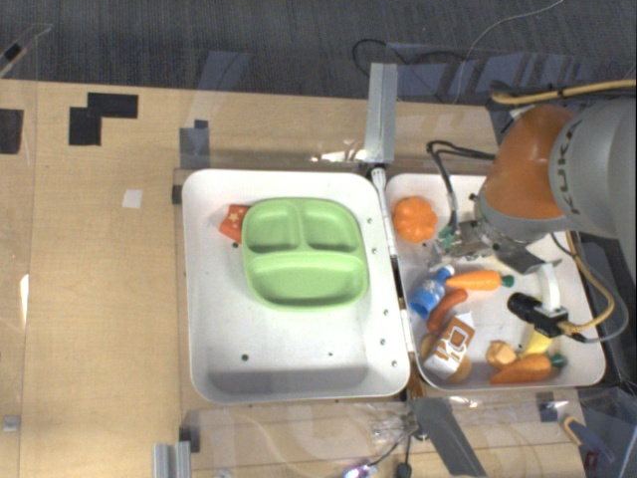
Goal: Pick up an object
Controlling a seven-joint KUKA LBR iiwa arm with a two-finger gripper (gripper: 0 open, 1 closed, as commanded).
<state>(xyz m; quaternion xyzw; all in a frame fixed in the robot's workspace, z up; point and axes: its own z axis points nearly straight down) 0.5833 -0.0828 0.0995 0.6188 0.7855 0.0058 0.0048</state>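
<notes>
Hand (460, 239) low over right bin (587, 366), grip state impossible to tell (fingers hidden); carrot (474, 281) just below it toward the viewer, long axis left-right.

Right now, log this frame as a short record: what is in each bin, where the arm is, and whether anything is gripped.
left bin: green divided plate; a small red item at the plate's left edge
right bin: orange ball, two toy carrots, blue item, brown packet, other small items
arm: over the right bin's far right part
gripper: fingers hidden, state unclear
held object: none visible
</notes>
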